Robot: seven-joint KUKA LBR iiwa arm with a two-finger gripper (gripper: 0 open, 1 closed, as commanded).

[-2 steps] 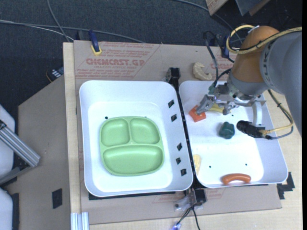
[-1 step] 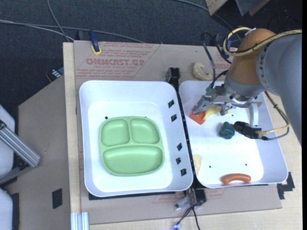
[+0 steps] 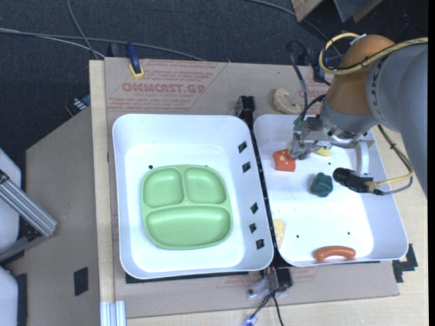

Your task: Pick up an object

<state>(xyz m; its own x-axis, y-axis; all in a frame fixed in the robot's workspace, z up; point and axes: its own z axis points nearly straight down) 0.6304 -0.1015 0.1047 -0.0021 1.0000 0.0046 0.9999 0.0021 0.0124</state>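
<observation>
Red block [image 3: 284,161] lies in right bin [image 3: 380,240], upper left part, just below gripper [image 3: 300,147] (finger state cannot be told). Teal lump [image 3: 321,184] sits nearby; orange piece [image 3: 334,253] at front rim. Green tray [image 3: 186,206] seen in left bin [image 3: 129,182].

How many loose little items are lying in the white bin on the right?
4: a red block by the gripper, a dark green lump mid-bin, an orange piece at the near edge, a yellow bit near-left. The arm may hide more.

Divided plate [image 3: 185,206] in left bin [image 3: 129,134].
</observation>
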